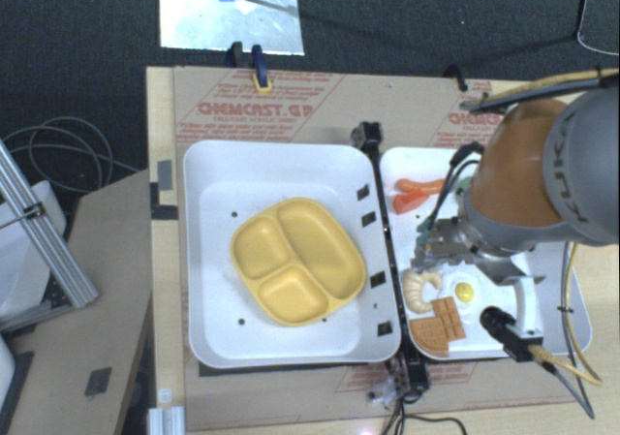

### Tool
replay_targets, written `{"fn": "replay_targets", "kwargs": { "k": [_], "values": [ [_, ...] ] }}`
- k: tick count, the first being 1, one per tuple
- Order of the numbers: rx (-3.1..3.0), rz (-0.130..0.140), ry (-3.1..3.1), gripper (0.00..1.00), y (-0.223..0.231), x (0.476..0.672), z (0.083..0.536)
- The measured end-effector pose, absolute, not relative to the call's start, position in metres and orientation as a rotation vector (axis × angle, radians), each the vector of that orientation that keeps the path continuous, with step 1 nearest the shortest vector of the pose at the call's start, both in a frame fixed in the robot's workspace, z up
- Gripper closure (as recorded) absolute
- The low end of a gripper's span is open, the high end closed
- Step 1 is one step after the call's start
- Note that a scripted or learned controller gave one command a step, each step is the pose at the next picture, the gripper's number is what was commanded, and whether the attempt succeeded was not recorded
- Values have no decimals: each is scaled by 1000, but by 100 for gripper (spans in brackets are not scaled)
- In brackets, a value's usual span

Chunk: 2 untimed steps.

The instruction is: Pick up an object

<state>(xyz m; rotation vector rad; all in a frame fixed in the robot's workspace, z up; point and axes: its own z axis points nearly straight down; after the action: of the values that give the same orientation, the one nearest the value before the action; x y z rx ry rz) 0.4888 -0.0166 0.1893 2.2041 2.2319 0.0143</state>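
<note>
The right bin (392, 164) holds several toy foods. An orange carrot-like piece (417, 193) lies at its far left. A cream curled pastry (418, 290), a fried egg (465, 292) and a brown waffle (441, 325) sit near the front left corner. A small green bit (426, 227) shows beside the gripper (441, 247), which is low over the bin's left half, just above the pastry and egg. The grey arm with its orange band (523, 167) hides the bin's middle and right.
A yellow three-part plate (295, 259) lies in the middle of the left bin (208, 191). A black divider strip (383, 239) with clips runs between the bins. Cardboard lines the bench around them.
</note>
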Motion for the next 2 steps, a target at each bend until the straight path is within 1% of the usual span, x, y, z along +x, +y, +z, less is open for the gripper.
{"fn": "replay_targets", "kwargs": {
  "k": [1,2],
  "values": [
    [2218,3,2223,0,-22,487,184],
    [2221,1,2214,0,-85,517,185]
  ]
}}
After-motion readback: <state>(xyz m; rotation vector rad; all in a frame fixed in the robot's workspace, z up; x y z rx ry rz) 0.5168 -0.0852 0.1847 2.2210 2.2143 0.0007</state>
